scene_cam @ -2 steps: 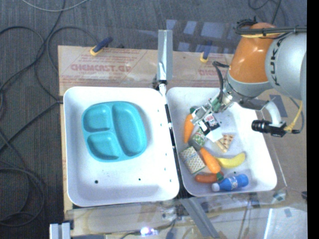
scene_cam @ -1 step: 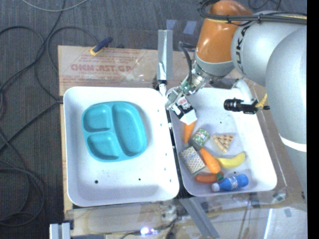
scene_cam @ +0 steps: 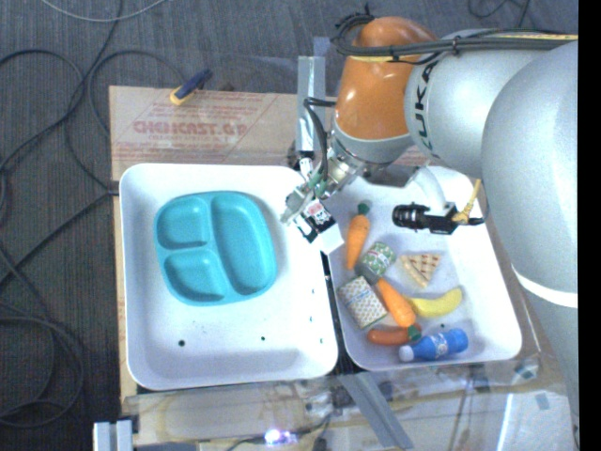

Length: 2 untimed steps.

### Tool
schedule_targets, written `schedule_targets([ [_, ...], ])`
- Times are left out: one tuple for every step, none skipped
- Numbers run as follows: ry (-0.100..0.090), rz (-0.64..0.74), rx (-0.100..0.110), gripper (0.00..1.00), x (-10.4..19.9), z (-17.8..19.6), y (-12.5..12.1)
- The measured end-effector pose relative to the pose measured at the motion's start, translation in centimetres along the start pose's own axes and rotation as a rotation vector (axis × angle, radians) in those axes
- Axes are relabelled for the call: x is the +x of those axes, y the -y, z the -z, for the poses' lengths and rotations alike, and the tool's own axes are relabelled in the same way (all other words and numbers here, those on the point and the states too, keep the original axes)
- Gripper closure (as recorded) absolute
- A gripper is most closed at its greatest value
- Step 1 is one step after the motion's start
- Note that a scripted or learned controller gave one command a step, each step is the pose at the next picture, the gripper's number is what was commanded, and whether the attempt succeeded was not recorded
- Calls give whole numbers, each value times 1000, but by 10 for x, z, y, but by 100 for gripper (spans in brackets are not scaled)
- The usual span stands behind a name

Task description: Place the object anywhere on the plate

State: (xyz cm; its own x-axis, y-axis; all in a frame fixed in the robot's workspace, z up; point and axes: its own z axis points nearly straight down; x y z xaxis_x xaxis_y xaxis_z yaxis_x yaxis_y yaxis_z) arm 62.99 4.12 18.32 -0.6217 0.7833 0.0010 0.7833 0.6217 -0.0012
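A dark grey carpeted floor (scene_cam: 141, 26) fills the upper part of the view, from nine o'clock round to one o'clock. Thin black cables (scene_cam: 38, 148) loop across it at ten o'clock and down the left edge, and a pale cable (scene_cam: 84, 12) curls at eleven o'clock. A brown cardboard sheet (scene_cam: 202, 130) with faded red lettering lies flat just above centre. A small blue-and-yellow object (scene_cam: 191, 85) rests at its upper edge. Light is even and soft.
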Motion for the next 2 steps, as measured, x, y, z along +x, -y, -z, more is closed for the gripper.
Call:
schedule_targets([
  [1,130,0,100,53,24,-9],
  [0,130,0,0,53,24,-9],
])
